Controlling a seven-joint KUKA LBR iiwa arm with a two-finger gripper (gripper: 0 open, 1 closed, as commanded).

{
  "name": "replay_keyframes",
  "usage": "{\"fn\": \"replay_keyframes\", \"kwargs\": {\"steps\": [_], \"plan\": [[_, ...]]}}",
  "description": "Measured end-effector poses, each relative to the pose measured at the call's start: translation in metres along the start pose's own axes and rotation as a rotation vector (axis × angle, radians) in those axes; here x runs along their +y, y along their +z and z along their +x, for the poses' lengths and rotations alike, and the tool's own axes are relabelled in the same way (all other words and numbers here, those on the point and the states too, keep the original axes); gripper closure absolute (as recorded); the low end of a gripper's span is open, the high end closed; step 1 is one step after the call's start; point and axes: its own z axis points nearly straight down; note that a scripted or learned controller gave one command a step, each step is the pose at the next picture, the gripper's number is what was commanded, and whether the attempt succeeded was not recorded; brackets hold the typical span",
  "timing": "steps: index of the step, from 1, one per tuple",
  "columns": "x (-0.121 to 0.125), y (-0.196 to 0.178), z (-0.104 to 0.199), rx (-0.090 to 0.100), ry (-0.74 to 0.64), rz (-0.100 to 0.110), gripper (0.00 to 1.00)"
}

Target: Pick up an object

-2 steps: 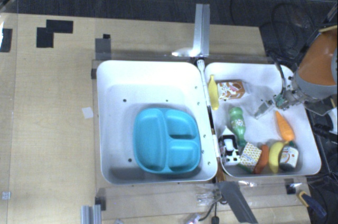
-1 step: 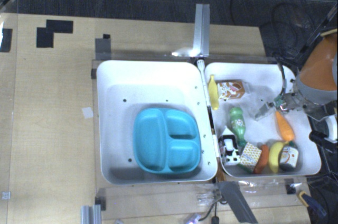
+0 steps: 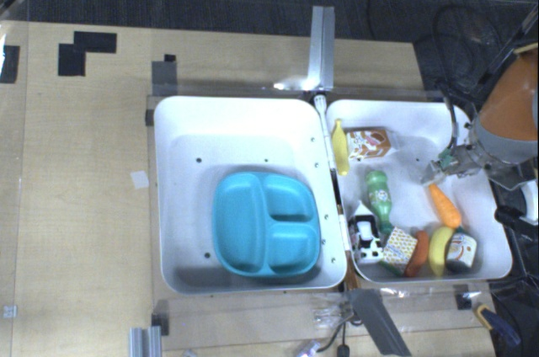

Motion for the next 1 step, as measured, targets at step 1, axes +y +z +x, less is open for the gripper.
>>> {"fn": "replay_keyframes", "kwargs": {"steps": [1], "plan": [[0.0672, -0.1024, 0.0429, 0.0, -0.111, 0.009, 1.0]]}}
